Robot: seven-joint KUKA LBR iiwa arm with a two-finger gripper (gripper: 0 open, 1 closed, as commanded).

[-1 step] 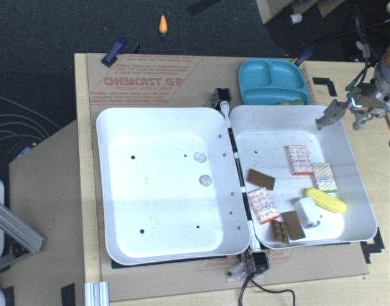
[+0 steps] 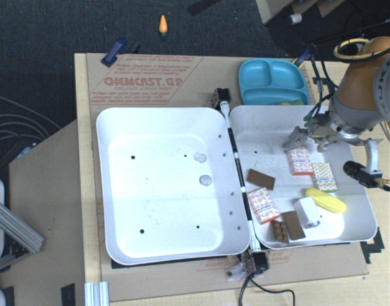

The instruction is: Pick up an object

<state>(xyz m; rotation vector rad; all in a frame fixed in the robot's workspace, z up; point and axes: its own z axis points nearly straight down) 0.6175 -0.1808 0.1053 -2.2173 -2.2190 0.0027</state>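
Both bins (image 2: 163,247) look like smooth, faintly glossy white plastic, and the blue tray (image 2: 271,80) like matt plastic. The tabletop (image 2: 150,75) is a matt board with red print, on dark, rough carpet (image 2: 48,18). The yellow toy (image 2: 327,201) looks smooth and shiny.

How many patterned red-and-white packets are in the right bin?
3: one packet just below the gripper, one right of it beside the yellow object, one near the divider.

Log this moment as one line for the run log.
gripper: over right bin, upper part | fingers: unclear | held: nothing seen | nearest: red-patterned packet | left bin: two small discs
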